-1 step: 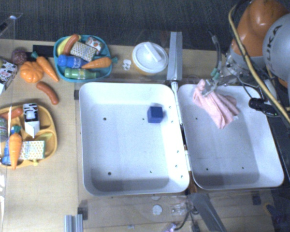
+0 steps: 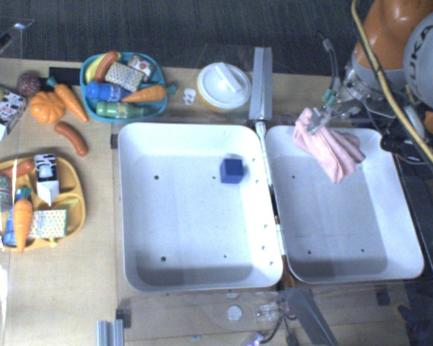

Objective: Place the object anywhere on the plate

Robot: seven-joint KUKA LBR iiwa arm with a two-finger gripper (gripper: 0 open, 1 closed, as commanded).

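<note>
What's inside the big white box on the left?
Inside the left shallow white bin sits one small blue cube, near the back right part. Around it is bare white floor with small dark dots. Nothing covers any of the floor.

Pink cloth (image 2: 330, 148), blue cube (image 2: 232, 170)

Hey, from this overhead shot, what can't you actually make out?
- Hand: too small among cables to tell whether it grips the pink cloth.
- Arm: cut off by the right and top edges.
- Yellow tray: cut off by the left edge.
- Blue cube: too blurred to show any detail.
</note>
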